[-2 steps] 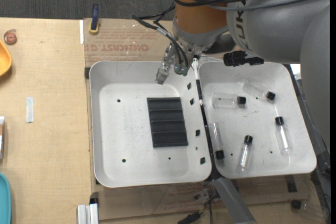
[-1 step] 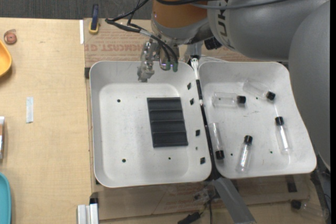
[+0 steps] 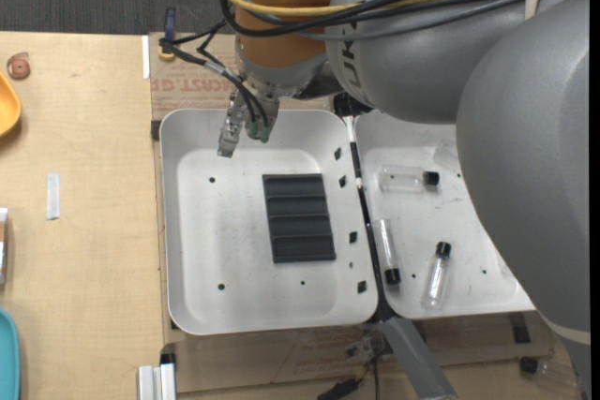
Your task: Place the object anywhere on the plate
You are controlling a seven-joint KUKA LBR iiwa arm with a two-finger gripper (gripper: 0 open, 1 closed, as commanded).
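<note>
**End effector hangs over the left bin, plate waiting below**

From where I stand, the end effector [image 3: 242, 128] hangs over the far edge of the left bin [image 3: 192, 229], at about eleven o'clock from the black ribbed plate [image 3: 298, 217] lying near that bin's middle. Something small and greenish sits at its tip, but I cannot tell whether the fingers are closed on it or parted, nor whether that bit is the object or part of the tool. So my guess is that this is the carrying step, short of the release.

If it does hold something, the next move calls for a short travel toward five o'clock until the tip is over the plate, then a descent and a letting go. The plate is narrow, so there is little room for a sideways miss.

The left bin holds the plate. The right bin [image 3: 487, 290] holds three clear vials with dark caps: one [image 3: 408, 178] at twelve o'clock, one [image 3: 385, 250] along the divider at nine, one [image 3: 437, 274] toward six.
</note>
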